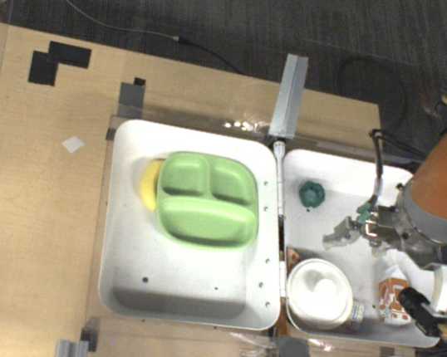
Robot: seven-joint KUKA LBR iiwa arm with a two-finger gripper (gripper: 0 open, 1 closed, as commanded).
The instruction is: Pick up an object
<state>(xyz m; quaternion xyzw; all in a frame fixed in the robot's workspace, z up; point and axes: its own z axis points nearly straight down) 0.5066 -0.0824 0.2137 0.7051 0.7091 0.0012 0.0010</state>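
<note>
I see the gripper (pixel 348 233) low in the right bin (pixel 337 179), nothing held; can't tell fingers' state; teal object (pixel 313 194) at its 11 o'clock; pick not yet done.

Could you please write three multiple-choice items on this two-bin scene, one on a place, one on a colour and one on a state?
1. Where does the small teal object lie?
A. in the right bin
B. in the left bin
C. on the wooden bench

2. What colour is the divided tray in the left bin?
A. red
B. green
C. blue

3. How does the white bowl sit?
A. on the divided tray
B. hanging from the claw
C. on the floor of the right bin, apart from the claw

Key: 1 A, it rests near the far wall of the right bin. 2 B, its three compartments are light green. 3 C, it sits at the near left corner, while the claw is farther up.
</note>
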